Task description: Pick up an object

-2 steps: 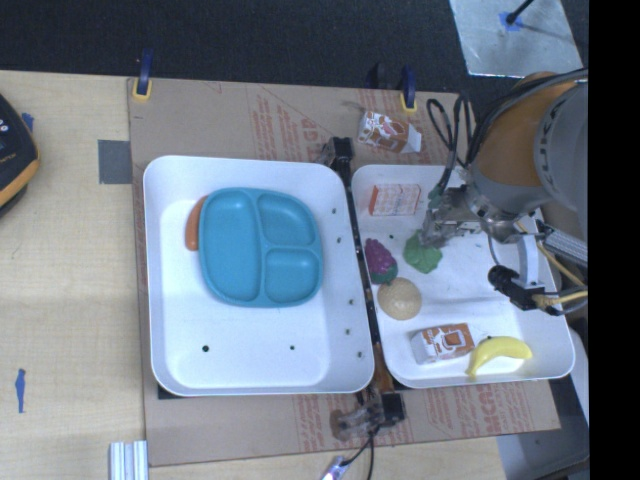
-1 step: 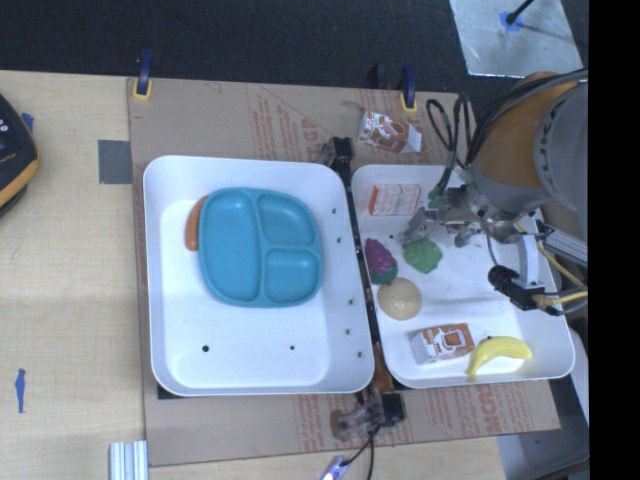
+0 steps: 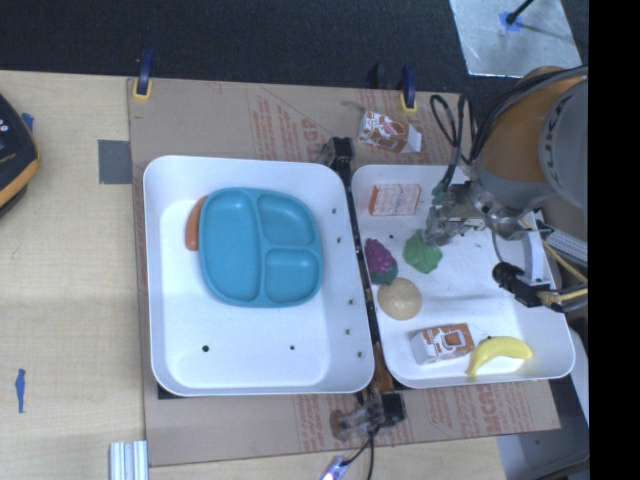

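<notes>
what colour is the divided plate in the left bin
Light blue; the plate shows best in the camera view, lying in the left bin.

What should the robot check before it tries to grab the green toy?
1. Green toy is in the right bin: ok.
2. Gripper is above the green toy: ok, roughly over its top edge.
3. Fingers are open enough: cannot tell.
4. Purple toy is apart from the green one: ok, small gap.
5. Round tan ball is out of the way: ok.
6. Gripper already holds something: cannot tell.
</notes>
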Robot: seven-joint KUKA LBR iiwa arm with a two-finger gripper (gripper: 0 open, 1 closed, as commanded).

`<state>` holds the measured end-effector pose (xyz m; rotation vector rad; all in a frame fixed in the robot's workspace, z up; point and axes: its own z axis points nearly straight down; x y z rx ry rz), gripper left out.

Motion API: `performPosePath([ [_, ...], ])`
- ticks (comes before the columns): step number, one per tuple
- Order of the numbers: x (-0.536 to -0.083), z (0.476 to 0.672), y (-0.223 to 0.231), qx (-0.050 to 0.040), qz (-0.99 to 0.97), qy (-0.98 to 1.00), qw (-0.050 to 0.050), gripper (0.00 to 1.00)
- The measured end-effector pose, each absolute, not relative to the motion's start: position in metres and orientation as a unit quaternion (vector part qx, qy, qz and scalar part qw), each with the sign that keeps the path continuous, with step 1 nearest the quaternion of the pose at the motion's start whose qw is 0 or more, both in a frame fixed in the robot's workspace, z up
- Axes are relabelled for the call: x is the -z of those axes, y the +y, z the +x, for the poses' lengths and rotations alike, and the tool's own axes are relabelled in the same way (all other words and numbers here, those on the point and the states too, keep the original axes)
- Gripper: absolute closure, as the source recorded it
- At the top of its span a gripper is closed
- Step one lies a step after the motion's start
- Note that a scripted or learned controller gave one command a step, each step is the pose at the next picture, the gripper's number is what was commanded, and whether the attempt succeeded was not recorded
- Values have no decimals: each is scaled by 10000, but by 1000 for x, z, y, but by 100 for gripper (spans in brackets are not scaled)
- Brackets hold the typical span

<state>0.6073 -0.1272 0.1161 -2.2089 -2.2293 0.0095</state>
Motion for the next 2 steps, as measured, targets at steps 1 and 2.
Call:
performPosePath([
  [1, -116, 607, -127, -31, -7037, -7105, 17, 0],
  [2, -92, 606, -114, -21, -7050, -7092, 15, 0],
])
